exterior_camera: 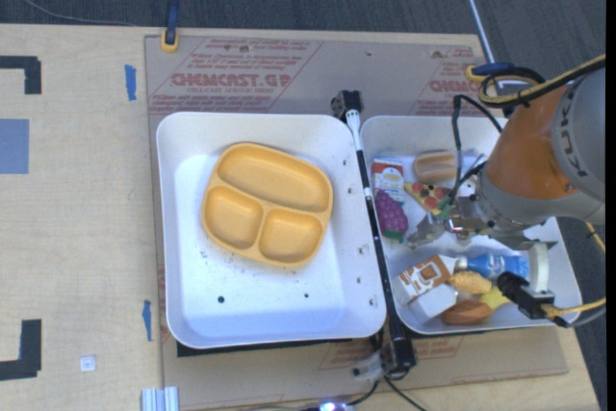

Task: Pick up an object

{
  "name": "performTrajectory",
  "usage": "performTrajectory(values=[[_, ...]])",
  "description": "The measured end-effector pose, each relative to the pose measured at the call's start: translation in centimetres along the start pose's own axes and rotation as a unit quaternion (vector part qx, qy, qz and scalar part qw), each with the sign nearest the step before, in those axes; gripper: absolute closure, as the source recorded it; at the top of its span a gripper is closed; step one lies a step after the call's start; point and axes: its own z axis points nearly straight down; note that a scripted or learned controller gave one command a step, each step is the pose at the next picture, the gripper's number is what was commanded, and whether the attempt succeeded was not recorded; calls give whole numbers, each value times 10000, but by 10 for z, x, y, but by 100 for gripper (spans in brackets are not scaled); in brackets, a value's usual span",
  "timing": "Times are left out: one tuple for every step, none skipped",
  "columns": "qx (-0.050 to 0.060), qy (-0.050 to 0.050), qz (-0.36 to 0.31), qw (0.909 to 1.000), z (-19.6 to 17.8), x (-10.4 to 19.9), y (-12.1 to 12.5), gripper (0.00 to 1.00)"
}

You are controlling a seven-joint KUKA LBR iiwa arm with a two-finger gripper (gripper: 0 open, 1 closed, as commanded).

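The orange-banded arm (539, 159) hangs over the right bin (568, 289), gripper (445, 224) in the toy pile, grip unreadable. Approach step; purple grapes (391, 213) lie at nine o'clock, needing descent.

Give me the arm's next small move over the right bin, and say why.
Probably a short straight descent: the gripper hovers over the right bin among crowded toys, between the purple grapes and the small carton, with nothing visibly held.

The divided plate (268, 204) lies in the left bin (183, 236); the toy foods lie in the right bin (404, 132), at 3 o'clock.
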Motion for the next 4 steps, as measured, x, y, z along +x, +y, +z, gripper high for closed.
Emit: performTrajectory(values=[[-9,-5,0,10000,-10,0,0,100],[-7,-3,0,10000,-10,0,0,0],[-109,-29,-8,9999,4,7,-30,0],[-145,-73,17,9999,-7,3,-28,100]])
